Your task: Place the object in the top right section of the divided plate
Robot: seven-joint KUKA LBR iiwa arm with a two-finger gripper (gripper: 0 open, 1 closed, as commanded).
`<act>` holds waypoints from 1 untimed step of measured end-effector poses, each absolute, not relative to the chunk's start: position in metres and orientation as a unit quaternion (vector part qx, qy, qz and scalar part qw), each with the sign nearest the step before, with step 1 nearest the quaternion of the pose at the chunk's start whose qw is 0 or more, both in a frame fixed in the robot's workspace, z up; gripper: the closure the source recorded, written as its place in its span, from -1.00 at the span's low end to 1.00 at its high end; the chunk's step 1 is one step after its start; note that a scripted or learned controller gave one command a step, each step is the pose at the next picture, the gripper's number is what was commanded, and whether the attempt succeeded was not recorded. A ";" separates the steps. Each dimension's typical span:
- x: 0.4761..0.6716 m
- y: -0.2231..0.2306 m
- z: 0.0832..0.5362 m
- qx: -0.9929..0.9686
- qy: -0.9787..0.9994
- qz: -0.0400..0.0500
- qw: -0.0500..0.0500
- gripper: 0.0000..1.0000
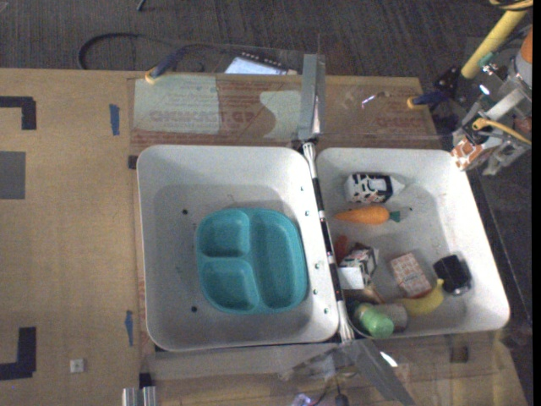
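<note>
A teal divided plate (251,260) lies in the left bin (165,184), with two small sections on its left side and one long section on its right; nothing lies in any of them. The loose objects are all in the right bin (473,218): a black-and-white carton (369,188), an orange carrot (363,216), a small printed box (357,266), a pinkish cube (410,273), a black object (452,273), a yellow banana (424,301) and a green object (376,320). My gripper (475,149) hovers by that bin's far right corner, outside its rim and holding nothing that I can see.
A raised divider (317,218) separates the two bins. A clear plastic sheet and a metal bar (308,100) lie behind them on the cardboard bench. Cables and a yellow hose (494,36) hang around the arm at the upper right.
</note>
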State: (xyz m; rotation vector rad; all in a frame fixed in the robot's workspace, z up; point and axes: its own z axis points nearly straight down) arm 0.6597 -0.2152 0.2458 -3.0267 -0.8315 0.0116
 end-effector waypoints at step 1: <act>0.661 -0.215 0.252 -0.964 -0.268 0.006 0.001 1.00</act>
